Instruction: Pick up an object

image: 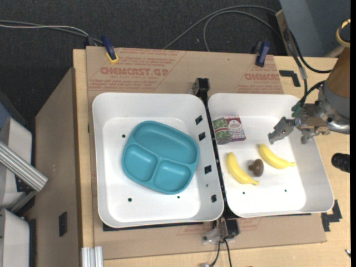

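Brown cardboard sheet [167,60] spread over the tabletop, printed in red lettering along its far edge and pinned there by two blue clamps: left clamp [109,48], right clamp [262,53]. Dark grey floor [50,10] beyond, crossed by thin cables [222,15]. Pale metal rail [19,163] slanting in at the left edge.

Two shallow white bins side by side on the cardboard, touching along a black divider strip [208,143]. In the left bin [105,149], a teal compartment plate [160,156], lying flat near the middle, three sections facing up. In the right bin [311,193], four small things: a green and pink packet [228,129] near the far left corner, just beside the divider; a yellow banana [240,169] lying on a diagonal toward the bin's centre; a small brown lump [256,166] touching or nearly touching that banana's right side; a second banana [274,158] just to the right of the lump.

Grey arm reaching in from the right, over the right bin's far right part. Gripper [282,130] hanging above the bin floor, just up and right of the second banana, apart from it. Fingers [278,132] slightly parted, with nothing between them. All four things lying loose on the bin floor.
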Controlling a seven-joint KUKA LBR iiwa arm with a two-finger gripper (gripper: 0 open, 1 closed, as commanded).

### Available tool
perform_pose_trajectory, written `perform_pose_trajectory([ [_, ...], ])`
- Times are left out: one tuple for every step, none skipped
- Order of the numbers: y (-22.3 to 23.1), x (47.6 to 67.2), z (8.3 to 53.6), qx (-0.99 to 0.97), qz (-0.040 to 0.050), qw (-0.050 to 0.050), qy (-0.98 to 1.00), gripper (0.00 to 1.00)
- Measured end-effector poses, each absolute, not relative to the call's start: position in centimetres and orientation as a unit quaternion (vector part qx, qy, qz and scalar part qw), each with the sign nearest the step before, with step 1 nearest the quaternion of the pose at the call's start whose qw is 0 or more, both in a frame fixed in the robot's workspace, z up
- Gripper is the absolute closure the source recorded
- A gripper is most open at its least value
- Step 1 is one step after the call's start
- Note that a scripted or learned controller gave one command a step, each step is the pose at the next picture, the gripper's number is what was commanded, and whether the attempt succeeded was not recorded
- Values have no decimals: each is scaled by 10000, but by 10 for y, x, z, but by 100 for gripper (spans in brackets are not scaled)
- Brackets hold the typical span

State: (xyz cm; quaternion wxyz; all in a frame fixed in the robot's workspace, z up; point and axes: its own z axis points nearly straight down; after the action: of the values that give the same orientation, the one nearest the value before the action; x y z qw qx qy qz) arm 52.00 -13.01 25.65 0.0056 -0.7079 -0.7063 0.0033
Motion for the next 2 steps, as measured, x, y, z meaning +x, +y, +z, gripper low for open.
perform_pose_trajectory([
  [-130,522,262,-7069,1,11,-7073,0],
  [-131,525,219,-7073,14,31,-7069,0],
])
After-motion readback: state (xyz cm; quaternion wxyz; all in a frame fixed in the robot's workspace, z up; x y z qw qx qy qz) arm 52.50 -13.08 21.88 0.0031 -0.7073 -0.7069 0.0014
